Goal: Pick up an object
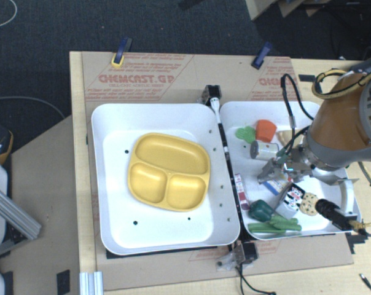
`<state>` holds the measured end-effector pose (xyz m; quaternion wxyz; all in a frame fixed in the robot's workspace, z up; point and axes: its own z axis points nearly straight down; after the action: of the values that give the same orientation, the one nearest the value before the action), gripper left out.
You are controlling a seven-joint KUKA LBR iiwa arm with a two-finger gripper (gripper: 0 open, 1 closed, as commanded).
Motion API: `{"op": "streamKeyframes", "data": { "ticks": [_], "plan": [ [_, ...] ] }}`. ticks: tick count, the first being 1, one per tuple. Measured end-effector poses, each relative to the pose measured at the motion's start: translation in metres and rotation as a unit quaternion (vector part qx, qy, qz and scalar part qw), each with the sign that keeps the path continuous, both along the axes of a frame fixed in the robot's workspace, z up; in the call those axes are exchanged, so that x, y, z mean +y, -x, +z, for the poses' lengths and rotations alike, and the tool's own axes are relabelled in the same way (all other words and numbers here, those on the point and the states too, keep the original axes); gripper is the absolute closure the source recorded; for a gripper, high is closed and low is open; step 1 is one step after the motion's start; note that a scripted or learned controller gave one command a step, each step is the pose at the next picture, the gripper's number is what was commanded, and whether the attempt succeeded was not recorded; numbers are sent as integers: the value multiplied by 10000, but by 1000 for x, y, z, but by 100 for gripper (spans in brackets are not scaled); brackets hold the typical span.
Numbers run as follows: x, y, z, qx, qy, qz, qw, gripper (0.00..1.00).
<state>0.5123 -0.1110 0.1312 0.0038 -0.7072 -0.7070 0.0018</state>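
1. On the left of the counter (81, 165) we see the left bin (112, 217), and in it a yellow plate (168, 171) with three compartments, lying flat near the middle.
2. Just beside it is the right bin (234, 112); the two rims touch along the middle.
3. At the back of the right bin lies a green piece (245, 133), with an orange block (266, 129) touching it on the right.
4. Just in front of those lies a grey cylinder (263, 149) on its side.
5. The gripper (271, 176) is low over the middle of the right bin, just in front of the cylinder (we cannot tell whether it is spread or closed, or whether it has hold of anything).
6. Near the front rim sits a dark green lump (261, 211), and green pods (277, 227) lie just in front of it.
7. Right of the lump are a card (293, 196) and, beside it, a spotted cookie (308, 203), both close below the wrist.
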Motion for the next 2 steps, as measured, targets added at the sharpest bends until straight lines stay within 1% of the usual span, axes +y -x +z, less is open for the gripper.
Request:
{"op": "streamKeyframes", "data": {
  "ticks": [1, 2],
  "plan": [
    [-1, -2, -46, -63, 26, -6, 10000, 0],
    [-2, -4, -31, -114, 38, -12, 9999, 100]
  ]
}}
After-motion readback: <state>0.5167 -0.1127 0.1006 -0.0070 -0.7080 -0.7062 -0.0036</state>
